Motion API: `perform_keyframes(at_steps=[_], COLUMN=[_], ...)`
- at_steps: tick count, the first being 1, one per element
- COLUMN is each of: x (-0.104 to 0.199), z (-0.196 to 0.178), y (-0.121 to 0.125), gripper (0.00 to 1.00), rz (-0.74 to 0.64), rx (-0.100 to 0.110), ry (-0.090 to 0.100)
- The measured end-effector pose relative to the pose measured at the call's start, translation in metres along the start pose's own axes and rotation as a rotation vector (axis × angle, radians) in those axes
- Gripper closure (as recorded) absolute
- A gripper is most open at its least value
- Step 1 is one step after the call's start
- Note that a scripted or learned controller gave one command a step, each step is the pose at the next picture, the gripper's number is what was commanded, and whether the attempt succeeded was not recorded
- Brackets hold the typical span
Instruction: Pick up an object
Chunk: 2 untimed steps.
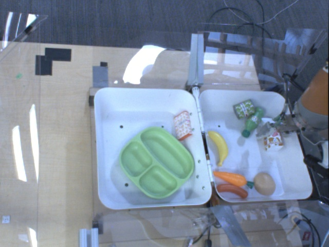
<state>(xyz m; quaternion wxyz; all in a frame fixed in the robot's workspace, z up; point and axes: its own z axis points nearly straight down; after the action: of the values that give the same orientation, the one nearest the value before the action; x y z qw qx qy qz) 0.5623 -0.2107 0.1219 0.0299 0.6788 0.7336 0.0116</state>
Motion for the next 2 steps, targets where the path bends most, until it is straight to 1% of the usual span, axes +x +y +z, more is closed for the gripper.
perform_keyframes(at_steps=[1,2], x=[0.003,0.003], z=[0.032,0.018], y=[0.031,0.035], gripper=[0.00,1.00], rz=[-0.104,-0.110], rx=[0.040,0.030], ry=[0.023,0.018])
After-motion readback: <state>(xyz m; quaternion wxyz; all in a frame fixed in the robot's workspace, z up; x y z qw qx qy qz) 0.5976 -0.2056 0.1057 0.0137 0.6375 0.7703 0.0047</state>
